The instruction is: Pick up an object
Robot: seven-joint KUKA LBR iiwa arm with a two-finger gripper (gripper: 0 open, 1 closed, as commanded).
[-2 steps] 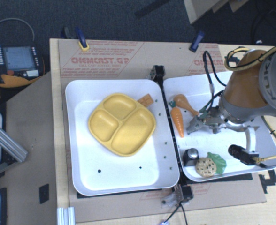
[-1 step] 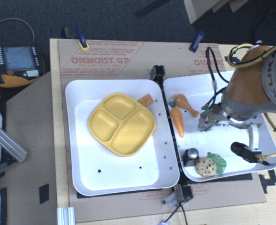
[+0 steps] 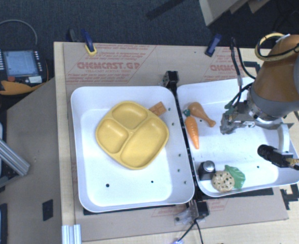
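Several toys sit in the right bin (image 3: 271,179) — the carrot (image 3: 191,131), frame centre, looks light, rigid, best pinched mid-body; jaws' state — cannot tell.

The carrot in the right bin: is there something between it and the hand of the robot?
Nothing visible blocks the way. The hand is over the right bin, and bare white floor lies between it and the carrot. The drumstick toy lies close beside the carrot's top end, slightly toward the hand.
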